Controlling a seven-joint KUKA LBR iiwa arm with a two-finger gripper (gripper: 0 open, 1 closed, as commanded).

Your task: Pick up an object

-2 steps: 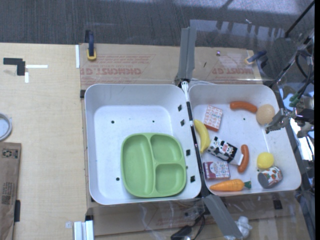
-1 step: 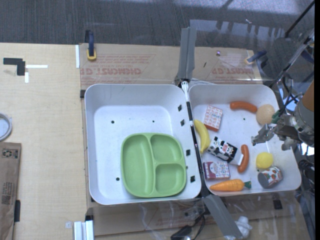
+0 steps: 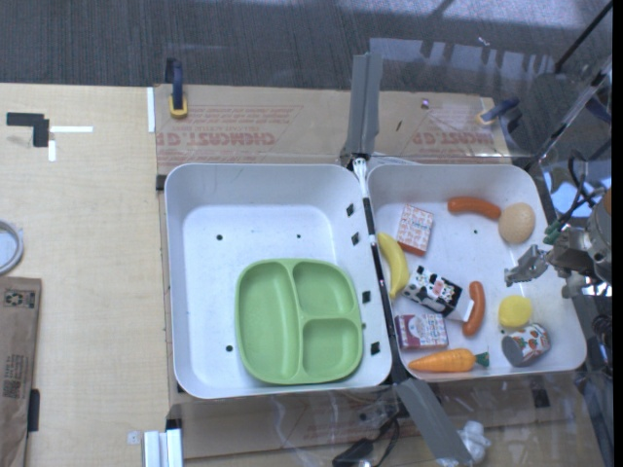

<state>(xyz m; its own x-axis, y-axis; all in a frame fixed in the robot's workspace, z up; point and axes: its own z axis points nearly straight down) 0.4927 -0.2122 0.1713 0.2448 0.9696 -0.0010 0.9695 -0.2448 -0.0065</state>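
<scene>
Two shallow white bins sit side by side on the counter (image 3: 88, 193). The left bin (image 3: 195, 261) holds a green divided plate (image 3: 299, 321).

The right bin (image 3: 458, 181) holds the loose objects. A banana (image 3: 394, 264) lies against the dividing wall, its long axis running near to far with a slight curve. A small red-and-white carton (image 3: 416, 229) sits just right of it. A sausage (image 3: 474, 205) lies near the far wall, long axis left to right, and a tan egg (image 3: 517, 223) sits just beside its right end. A black-and-white carton (image 3: 433, 291) lies tilted at mid-bin. A second sausage (image 3: 474, 307) stands nearly near-to-far beside it. A pink carton (image 3: 421, 332) and a carrot (image 3: 450, 361), long axis left to right with green tip rightward, lie at the near wall. A lemon (image 3: 515, 310) and a printed cup (image 3: 526, 344) lie at the near right.

The pincer (image 3: 531, 264) reaches in over the right rim, between the egg and the lemon and just apart from both. How far it is open cannot be told; nothing is seen in its grasp.
</scene>
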